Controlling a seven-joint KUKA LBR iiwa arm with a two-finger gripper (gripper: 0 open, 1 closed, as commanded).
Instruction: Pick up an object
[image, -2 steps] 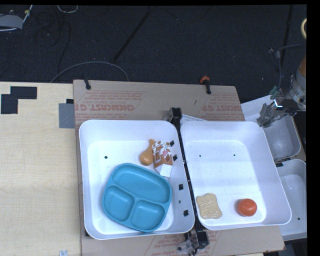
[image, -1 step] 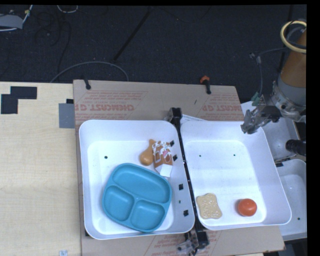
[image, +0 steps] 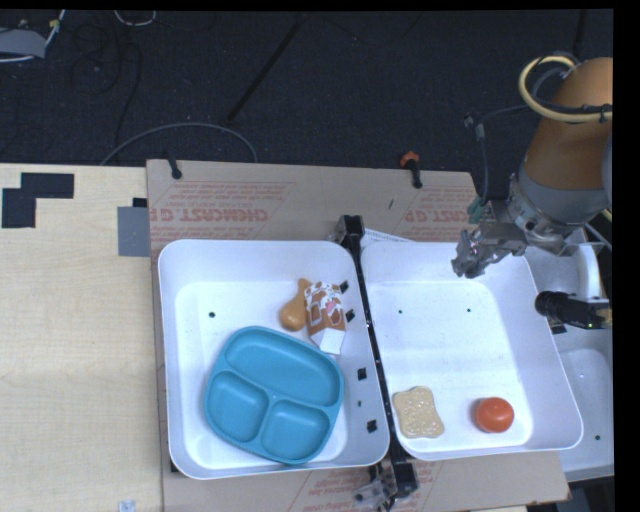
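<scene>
The gripper (image: 470, 262) hangs over the far right corner of the right bin (image: 560, 395), at the end of the grey arm (image: 565, 150) with its orange band, which comes in from the right; the fingers are small and dark against the bin's rim, and whether they stand wide or narrow cannot be told, though nothing shows between them. The things to pick lie well apart from it. In the right bin, along the near wall, a pale tan slice of toy bread (image: 417, 413) lies flat toward the left, and a red tomato-like ball (image: 493, 414) sits to its right, the two near each other but not touching. In the left bin (image: 180, 300), a blue divided plate (image: 272, 394) with three compartments takes up the near middle, tilted slightly. Just beyond its far right edge lies a small brown and white packet (image: 325, 308) with a printed pattern too small to read, and an orange-brown pear-shaped piece (image: 294, 311) touches the packet's left side. Both bins rest on a sheet of brown cardboard (image: 300, 200); red printing runs along its far strip, seen upside down and mirrored, and reads roughly as "CHEMCRZT", with smaller lines beneath that cannot be made out. To the left a pale wooden bench top (image: 70, 350) carries black and grey squares.
</scene>
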